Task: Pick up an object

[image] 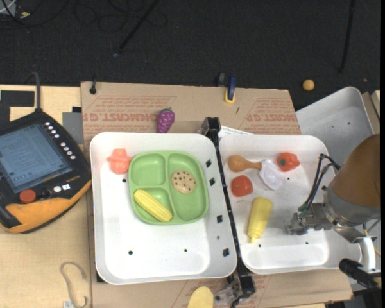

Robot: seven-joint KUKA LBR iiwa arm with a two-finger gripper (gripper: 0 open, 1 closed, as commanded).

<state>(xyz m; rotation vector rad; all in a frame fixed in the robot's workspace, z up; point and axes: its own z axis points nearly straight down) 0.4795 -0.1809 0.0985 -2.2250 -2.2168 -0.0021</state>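
Two white bins [109, 236] sit on cardboard [135, 108]; we see a pendant [32, 162] left, gripper [301, 224] near the bottle [259, 217], grip state unclear.

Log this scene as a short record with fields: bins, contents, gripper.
left bin: green plate holding corn and cookie; pink toy beside plate
right bin: yellow bottle, tomato, drumstick, red pepper, white piece
gripper: low in right bin, right of bottle, holding nothing visible
outside bins: grapes on cardboard
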